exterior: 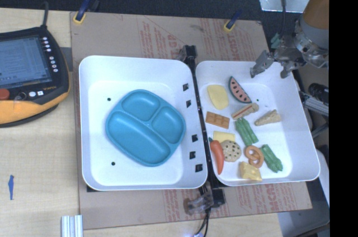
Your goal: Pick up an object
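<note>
The bench was pale wood under a brown cardboard sheet (pixel 168 34) (held by clips at the back edge), with dark floor beyond. The gripper (pixel 274 66) hung over the right bin's (pixel 296 118) far rim, fingers apart and holding nothing. Toy food lay in that bin, a watermelon slice (pixel 239 90) nearest. A blue plate (pixel 145 127) sat in the left bin (pixel 95 118).

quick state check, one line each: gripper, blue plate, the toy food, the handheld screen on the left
gripper: open, holding nothing, above the right bin's far edge
blue plate: right side up in the left bin, nothing on it
toy food: loose in the right bin
handheld screen: lit
</note>
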Robot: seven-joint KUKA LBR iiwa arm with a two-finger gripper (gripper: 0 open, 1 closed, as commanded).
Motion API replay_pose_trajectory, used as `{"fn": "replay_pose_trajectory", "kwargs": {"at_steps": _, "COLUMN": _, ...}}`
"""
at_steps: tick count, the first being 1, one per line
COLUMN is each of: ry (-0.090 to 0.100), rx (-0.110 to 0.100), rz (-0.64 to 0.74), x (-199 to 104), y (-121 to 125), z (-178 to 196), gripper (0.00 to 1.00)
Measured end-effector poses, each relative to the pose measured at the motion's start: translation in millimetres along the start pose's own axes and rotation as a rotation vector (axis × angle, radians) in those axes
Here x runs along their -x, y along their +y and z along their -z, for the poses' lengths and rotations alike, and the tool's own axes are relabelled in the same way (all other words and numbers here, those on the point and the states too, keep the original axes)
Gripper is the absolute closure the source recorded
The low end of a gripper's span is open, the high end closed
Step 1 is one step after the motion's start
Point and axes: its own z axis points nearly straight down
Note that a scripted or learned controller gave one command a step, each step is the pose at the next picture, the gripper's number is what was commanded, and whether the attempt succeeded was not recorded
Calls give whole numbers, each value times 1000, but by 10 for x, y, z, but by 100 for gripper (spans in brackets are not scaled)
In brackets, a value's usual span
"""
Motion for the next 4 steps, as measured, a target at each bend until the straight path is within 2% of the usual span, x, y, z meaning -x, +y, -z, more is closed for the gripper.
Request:
{"fn": "replay_pose_trajectory", "kwargs": {"at_steps": 1, "ry": 1, "rx": -8, "rz": -2, "x": 26, "y": -494, "z": -1557, "gripper": 0}}
{"fn": "replay_pose_trajectory", "kwargs": {"at_steps": 2, "ry": -1, "rx": 1, "rz": -1, "x": 48, "y": -457, "z": -1375, "gripper": 100}}
{"fn": "replay_pose_trajectory", "kwargs": {"at_steps": 3, "ry": -2, "rx": 1, "rz": 0, "x": 47, "y": -457, "z": -1378, "gripper": 0}}
{"fn": "replay_pose_trajectory", "kwargs": {"at_steps": 4, "ry": 0, "rx": 4, "rz": 6, "x": -474, "y": 10, "z": -1463, "gripper": 0}}
